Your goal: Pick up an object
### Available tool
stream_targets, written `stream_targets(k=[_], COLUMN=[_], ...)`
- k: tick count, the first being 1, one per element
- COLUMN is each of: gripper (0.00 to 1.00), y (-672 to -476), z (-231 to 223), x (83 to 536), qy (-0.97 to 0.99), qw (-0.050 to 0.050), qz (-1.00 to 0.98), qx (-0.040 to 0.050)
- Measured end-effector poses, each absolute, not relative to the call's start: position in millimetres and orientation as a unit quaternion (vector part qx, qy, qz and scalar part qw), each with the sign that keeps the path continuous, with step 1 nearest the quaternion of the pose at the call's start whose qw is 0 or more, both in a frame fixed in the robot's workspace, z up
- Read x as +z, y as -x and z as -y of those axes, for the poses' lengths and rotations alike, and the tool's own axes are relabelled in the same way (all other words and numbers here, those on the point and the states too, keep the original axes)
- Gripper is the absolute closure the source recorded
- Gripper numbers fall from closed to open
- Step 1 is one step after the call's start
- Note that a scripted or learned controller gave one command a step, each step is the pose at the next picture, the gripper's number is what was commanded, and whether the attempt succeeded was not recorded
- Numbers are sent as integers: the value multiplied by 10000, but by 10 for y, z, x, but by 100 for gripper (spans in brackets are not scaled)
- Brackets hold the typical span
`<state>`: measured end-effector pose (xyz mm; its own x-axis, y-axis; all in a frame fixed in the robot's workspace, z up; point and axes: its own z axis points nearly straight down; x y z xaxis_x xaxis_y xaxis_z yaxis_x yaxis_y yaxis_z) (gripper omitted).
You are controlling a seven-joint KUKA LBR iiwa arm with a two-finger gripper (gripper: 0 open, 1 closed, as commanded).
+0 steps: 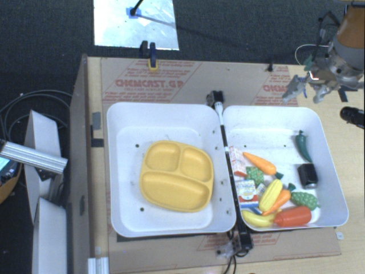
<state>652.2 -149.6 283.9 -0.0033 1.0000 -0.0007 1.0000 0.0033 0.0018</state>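
Overhead, we saw the gripper [306,89] above the bench beyond the far edge of the right bin [328,131], its fingers [292,89] spread open with nothing between them. The arm [348,36] came in at the top right corner. We logged the pickable items low in the right bin: an orange carrot [260,162], a yellow corn cob [271,193], a banana [256,218] at the near edge, a red pepper [293,216], a green lumpy piece [304,199], a dark green chili [303,146] near the far right wall and a black block [308,175] just below it. All sat well apart from the gripper. The left bin [122,153] held a yellow divided plate [177,176] lying flat in its middle.
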Motion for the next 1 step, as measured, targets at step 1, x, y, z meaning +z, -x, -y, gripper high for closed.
stream_targets(k=[1], gripper=[0], y=[-6035], z=[1418], x=[1893], qy=[-7066], qw=[-7], qz=[-7076], qx=[-3])
